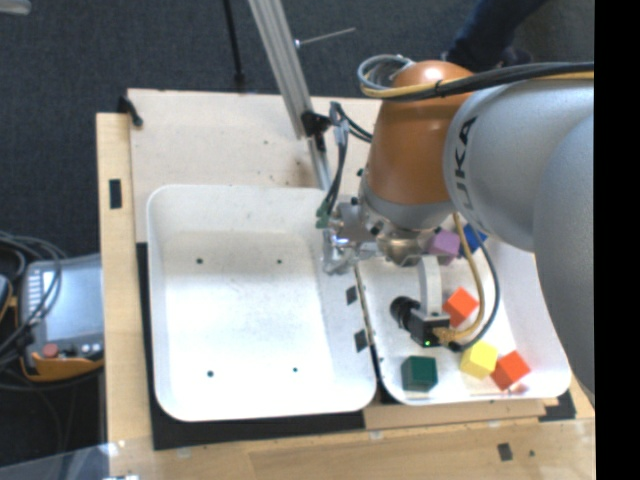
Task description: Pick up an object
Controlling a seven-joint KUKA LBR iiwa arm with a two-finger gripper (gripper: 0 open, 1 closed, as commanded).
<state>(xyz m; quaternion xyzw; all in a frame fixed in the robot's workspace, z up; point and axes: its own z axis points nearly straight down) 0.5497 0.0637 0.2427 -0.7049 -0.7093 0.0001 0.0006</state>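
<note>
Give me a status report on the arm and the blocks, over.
Gripper low at the right bin's left edge, grip unclear. Green block, yellow block, two orange blocks loose in that bin. Arm covers the bin's upper part.

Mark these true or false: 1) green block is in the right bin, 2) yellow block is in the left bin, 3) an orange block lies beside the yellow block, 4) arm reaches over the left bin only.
1) True: the green block lies in the right bin.
2) False: the yellow block lies in the right bin.
3) True: an orange block lies beside it.
4) False: the arm hangs over the right bin, beside the left bin.
</note>
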